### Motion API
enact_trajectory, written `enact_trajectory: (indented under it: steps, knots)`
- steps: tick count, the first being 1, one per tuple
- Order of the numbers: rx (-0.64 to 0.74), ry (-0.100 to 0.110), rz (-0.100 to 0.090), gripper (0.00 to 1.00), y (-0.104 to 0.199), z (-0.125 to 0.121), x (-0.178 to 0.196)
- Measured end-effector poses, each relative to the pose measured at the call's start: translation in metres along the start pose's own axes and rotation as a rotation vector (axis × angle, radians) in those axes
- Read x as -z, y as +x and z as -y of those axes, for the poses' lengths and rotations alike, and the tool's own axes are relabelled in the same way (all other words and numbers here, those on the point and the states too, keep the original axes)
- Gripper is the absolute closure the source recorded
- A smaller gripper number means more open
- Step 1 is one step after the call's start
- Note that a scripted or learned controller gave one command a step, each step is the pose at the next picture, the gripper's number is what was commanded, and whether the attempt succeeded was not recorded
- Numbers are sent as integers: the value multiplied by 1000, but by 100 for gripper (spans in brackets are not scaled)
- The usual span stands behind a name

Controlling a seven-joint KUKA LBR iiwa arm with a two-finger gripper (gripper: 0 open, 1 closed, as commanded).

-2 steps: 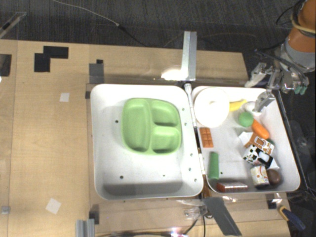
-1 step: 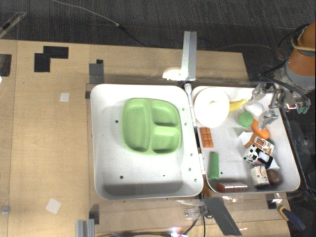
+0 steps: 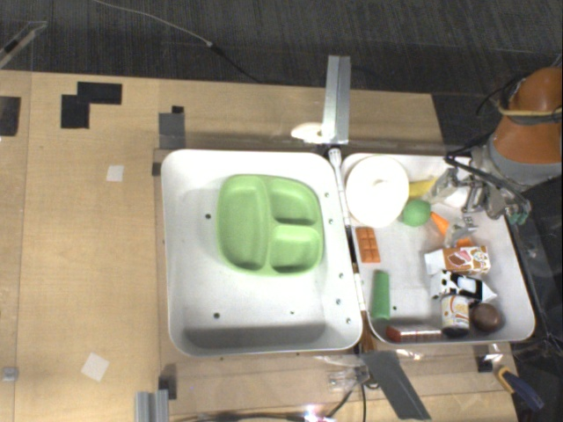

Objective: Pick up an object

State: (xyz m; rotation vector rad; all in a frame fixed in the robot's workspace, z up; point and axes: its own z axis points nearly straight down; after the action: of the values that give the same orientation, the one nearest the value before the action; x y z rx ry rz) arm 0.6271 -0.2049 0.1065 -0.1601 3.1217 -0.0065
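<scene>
Well, gripper (image 3: pixel 468 197), bare metal, sits over rt bin's (image 3: pixel 524 280) far rt corner; can't tell its state, nothing seen pinched; just beside it an orange carrot-shaped piece (image 3: pixel 439 223), a round green ball (image 3: pixel 415 212) & a smooth white round lid (image 3: pixel 377 188); nearer: brown ridged bar (image 3: pixel 368 244), green cylinder (image 3: pixel 380 294), small printed cartons (image 3: pixel 464 258); left bin (image 3: pixel 189 323) holds a matte green divided tray (image 3: pixel 268 223).

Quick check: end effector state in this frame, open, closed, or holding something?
End effector: cannot be told. It sits over the far right part of the right bin, near the orange piece.
</scene>
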Motion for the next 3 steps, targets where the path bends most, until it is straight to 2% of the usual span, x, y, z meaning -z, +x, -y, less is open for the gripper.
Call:
enact_trajectory:
  steps: [1,2,3]
  knots:
    - [-40,-1,-2,0,8,-25,-17]
    - [-94,-2,-1,0,20,-64,-16]
    - [-121,-2,0,0,54,-60,-15]
